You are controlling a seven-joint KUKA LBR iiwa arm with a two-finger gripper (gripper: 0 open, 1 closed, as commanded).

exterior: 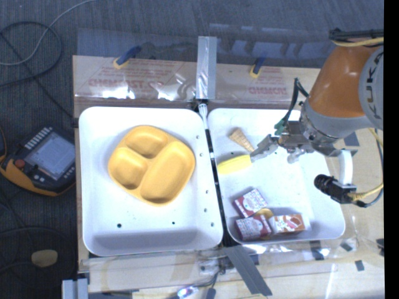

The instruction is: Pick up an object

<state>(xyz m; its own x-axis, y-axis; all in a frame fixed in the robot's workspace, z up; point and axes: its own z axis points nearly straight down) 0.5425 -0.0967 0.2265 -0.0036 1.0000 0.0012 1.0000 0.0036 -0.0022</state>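
Note:
My gripper (273, 156) hangs over the middle of the right bin (324, 229), fingers spread and open with nothing between them. Its left fingertip (255, 154) reaches down to the right end of a yellow bar (232, 164) lying by the bin's left wall. A small tan cone (241, 138) lies just above the bar, left of the gripper. Three red-and-white cartons (251, 200) (252, 228) (288, 223) are clustered at the bin's front, below the gripper.
The left bin (100, 229) holds a large yellow divided dish (151, 164). A metal divider (206, 61) runs between the bins at the back. The grey-and-orange arm (346, 92) covers the right bin's back right part. A handheld pendant (47, 157) lies off the bench at left.

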